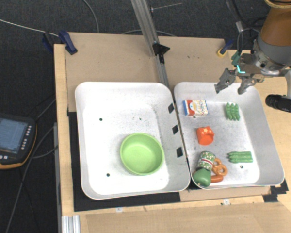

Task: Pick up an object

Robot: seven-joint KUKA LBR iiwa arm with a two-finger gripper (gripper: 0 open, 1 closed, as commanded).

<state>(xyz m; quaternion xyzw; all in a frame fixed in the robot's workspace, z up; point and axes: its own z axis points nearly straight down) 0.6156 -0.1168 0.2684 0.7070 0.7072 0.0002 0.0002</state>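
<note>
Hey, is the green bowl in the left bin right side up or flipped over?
Right side up. The green bowl sits in the left bin with its open mouth facing up; its rim and hollow interior show.

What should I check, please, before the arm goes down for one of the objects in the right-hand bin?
1. Gripper open and holding nothing: ok, the fingers are spread with nothing between them.
2. Gripper over the right bin: ok, it hangs above the bin's far edge.
3. Nearest targets free to grasp: ok, the small carton and the upper green toy each lie apart from their neighbours.
4. Orange-red block free: ok, bare floor all around it.
5. Near corner pile: not ok, the pretzel and other toys lie touching.
6. Green bowl out of the way: ok, it sits in the left bin.
</note>
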